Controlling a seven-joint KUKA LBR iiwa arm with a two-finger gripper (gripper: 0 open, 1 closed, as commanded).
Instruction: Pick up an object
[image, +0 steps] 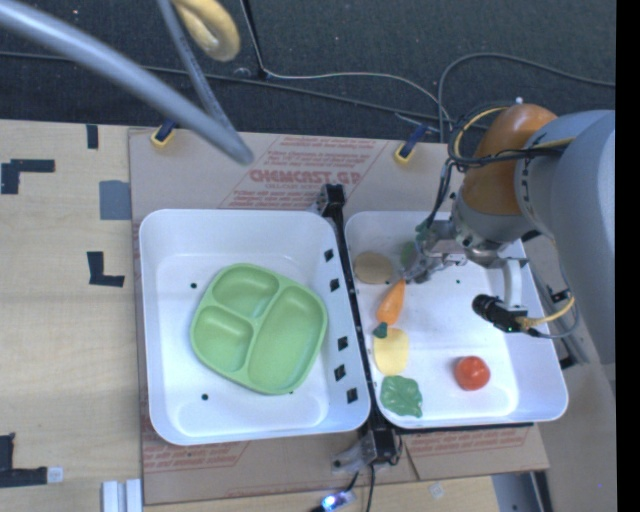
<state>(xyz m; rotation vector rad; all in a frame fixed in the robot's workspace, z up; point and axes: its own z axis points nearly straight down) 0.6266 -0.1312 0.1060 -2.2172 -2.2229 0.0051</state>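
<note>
In the right bin (530, 400) lie a tan round cookie-like piece (372, 267), an orange carrot (392, 301), a yellow piece (391, 351), a green leafy piece (401, 396) and a red tomato (472, 372). My gripper (418, 262) hangs low over the bin's upper left part, just right of the tan piece and above the carrot's top end. I see nothing between its fingers.
The left bin (165, 330) holds a green divided plate (260, 327). A black divider with clips (343, 300) runs between the bins. A grey pole (130, 70) crosses the upper left. Cables trail over the dark floor behind the bench.
</note>
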